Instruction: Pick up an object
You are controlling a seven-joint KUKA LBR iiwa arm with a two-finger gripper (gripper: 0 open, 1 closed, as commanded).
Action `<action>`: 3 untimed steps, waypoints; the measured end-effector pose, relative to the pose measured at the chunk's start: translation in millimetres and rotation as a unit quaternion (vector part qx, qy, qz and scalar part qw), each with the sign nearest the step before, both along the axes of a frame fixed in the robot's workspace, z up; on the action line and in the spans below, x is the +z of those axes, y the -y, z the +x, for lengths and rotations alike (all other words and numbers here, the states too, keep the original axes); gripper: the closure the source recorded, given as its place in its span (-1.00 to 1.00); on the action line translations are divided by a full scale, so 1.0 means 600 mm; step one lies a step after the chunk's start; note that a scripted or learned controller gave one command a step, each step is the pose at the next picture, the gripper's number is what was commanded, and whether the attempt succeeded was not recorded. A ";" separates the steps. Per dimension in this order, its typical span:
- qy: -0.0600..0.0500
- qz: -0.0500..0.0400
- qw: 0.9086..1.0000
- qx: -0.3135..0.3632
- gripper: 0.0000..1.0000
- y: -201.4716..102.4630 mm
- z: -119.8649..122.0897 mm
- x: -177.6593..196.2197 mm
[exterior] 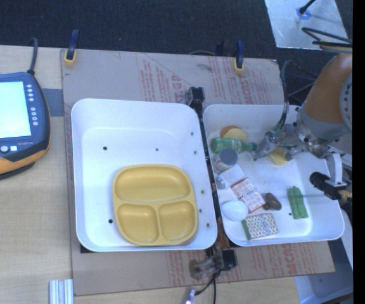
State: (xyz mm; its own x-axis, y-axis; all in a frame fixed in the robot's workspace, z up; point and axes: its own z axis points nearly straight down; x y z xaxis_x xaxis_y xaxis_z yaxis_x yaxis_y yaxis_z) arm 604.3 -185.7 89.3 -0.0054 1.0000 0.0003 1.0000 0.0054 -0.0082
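Where the grey arm with its orange band reaches in from the right, its end effector sits low in the right bin, beside a small yellow object; whether that piece is gripped cannot be told, nor how the end effector is set. The right bin is a shallow, smooth white tray with rounded corners, crowded along its left half: a green bottle lying on its side, a round yellow-and-red piece behind it, a flat red-and-white printed packet, a white rounded lump, a small brown object, and a patterned flat box with a green edge. A green ridged block lies apart toward the right wall, with bare floor around it. The left bin holds a matte yellow three-compartment plate near its front edge, leaving open white floor behind. A tablet-like pendant rests on the wooden bench at left.
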 end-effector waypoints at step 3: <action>0.003 0.000 1.000 0.000 1.00 -0.014 0.088 0.096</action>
